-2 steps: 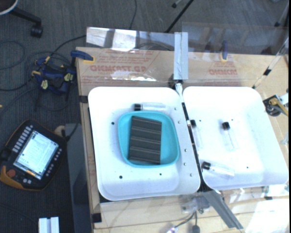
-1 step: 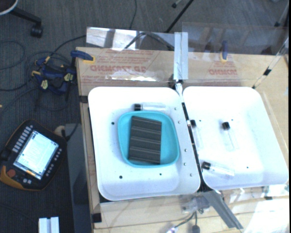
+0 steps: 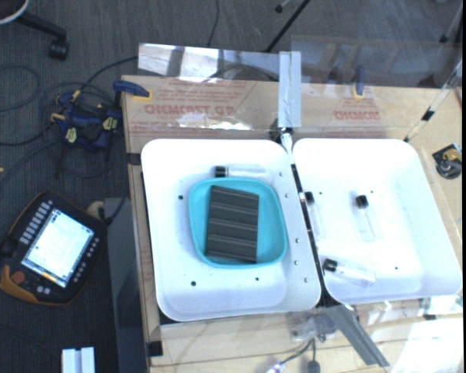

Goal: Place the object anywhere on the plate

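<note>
From above the bench, the pose of the arm and its wrist cannot be told at this moment, nor how the gripper stands.

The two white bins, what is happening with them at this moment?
Nothing is being handled right now. In the left bin a turquoise plate carries a dark ribbed block, which lies fully inside the plate's rim. A clear tube with a black cap lies just behind the plate. The right bin holds two more capped tubes, one near the middle and one at the front left.
</note>
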